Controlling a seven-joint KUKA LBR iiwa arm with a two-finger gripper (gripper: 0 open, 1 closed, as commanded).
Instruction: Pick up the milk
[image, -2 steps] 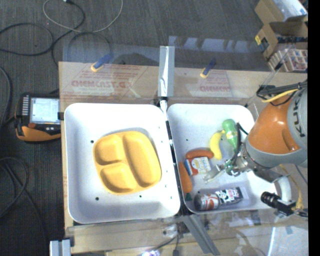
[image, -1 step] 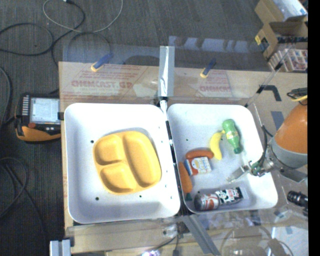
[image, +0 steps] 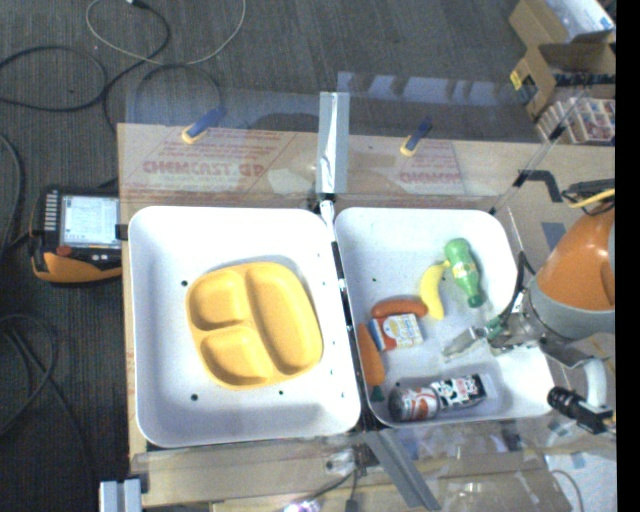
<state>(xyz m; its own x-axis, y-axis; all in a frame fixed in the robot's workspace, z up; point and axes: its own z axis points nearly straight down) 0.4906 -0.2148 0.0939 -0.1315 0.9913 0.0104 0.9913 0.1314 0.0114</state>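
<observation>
The milk (image: 438, 396) lies on its side at the lower edge of the right bin (image: 400, 235). The gripper (image: 468, 342) hovers just above it in the frame, fingers apart and holding nothing.

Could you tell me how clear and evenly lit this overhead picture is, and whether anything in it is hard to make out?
In the camera view, light is soft and even, with faint shadows along the rims of the left bin; the yellow tray and milk bottle read clearly, though its label is too blurred to read; the gripper is small and soft, so its fingers are unclear; clear sheeting behind the bins shows mild glare.
</observation>
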